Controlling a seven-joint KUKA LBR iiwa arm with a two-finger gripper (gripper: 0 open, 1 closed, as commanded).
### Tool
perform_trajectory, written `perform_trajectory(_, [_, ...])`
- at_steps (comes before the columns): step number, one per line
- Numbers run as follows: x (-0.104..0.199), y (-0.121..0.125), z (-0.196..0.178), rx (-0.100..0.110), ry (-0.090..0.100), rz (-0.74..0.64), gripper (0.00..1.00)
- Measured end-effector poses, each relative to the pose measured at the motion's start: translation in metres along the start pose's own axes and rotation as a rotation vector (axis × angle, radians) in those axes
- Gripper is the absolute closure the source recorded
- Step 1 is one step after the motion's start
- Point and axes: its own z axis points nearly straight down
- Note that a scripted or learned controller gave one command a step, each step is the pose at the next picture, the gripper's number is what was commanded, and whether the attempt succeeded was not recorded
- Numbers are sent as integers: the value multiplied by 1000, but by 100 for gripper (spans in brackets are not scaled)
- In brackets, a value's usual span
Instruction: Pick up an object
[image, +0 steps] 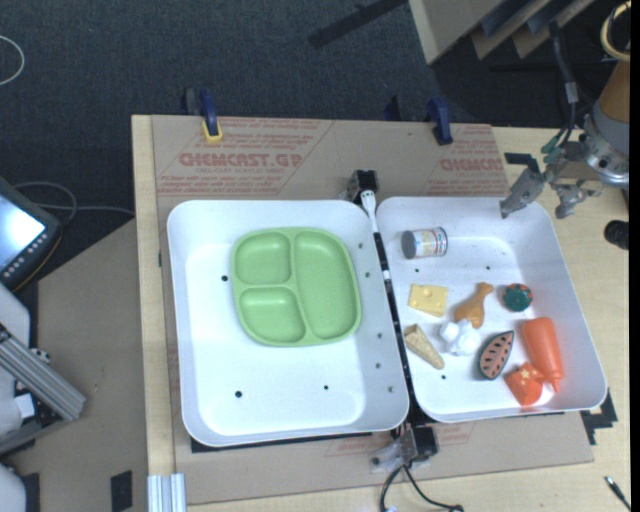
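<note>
Hovering above the far right corner of the right bin (560, 250), the gripper (546, 197) has its two fingers spread apart with nothing between them. Below it in that bin lie a small jar (425, 243) on its side, a cheese wedge (428, 300), a drumstick (475, 303), a carrot (544, 350) and other toy foods. The left bin (200, 380) bears a green divided plate (296, 286).

Gripper (545, 195) aloft, jaws seemingly apart.
</note>
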Motion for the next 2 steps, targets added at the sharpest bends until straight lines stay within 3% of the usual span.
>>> perform_trajectory(1, [1,3,-10,-15,-4,-3,0])
perform_trajectory(2, [-2,2,52,-11,-3,-3,0])
